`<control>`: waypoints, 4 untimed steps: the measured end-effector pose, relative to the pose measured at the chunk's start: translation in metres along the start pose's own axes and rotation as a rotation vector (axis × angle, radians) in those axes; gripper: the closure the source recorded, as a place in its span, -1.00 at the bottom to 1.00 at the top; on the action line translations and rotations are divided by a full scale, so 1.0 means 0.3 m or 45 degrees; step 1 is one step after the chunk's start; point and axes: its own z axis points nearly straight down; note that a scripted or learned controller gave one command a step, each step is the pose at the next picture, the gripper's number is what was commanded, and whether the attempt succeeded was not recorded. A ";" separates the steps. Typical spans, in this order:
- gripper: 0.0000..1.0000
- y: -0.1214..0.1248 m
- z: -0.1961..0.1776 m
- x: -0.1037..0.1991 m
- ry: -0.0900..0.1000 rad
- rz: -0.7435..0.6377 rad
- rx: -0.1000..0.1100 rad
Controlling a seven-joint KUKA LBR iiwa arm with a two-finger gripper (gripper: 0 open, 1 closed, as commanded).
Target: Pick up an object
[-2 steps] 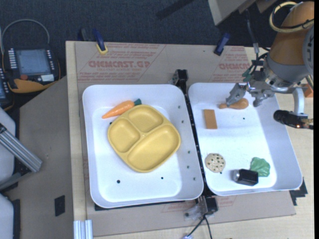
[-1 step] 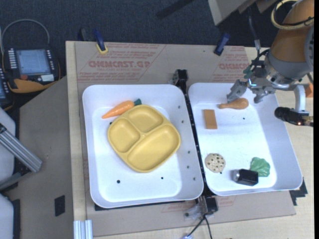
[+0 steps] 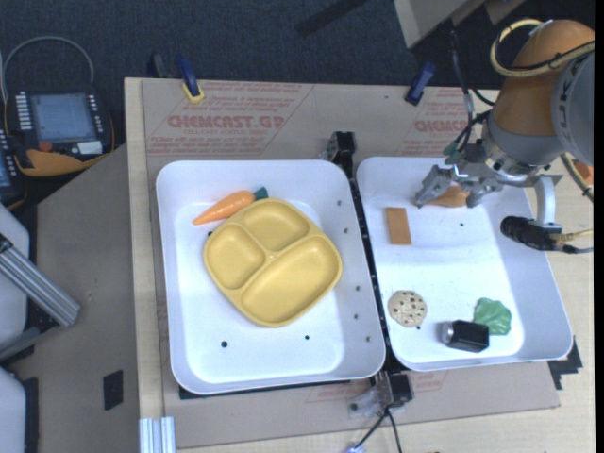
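My gripper (image 3: 450, 192) is low over the far part of the right bin (image 3: 528, 291). Its fingers are spread open around a small orange piece (image 3: 452, 197) that lies on the bin floor between them. In the same bin are a flat brown rectangle (image 3: 397, 226), a round speckled cookie (image 3: 407, 308), a green leafy piece (image 3: 494, 315) and a small black block (image 3: 465, 335).
The left bin (image 3: 189, 338) holds a yellow divided plate (image 3: 272, 260) and an orange carrot (image 3: 224, 206) at the plate's far left. The arm comes in from the right, over the right bin's far corner.
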 end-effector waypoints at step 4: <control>1.00 0.046 0.015 0.012 -0.004 0.000 -0.017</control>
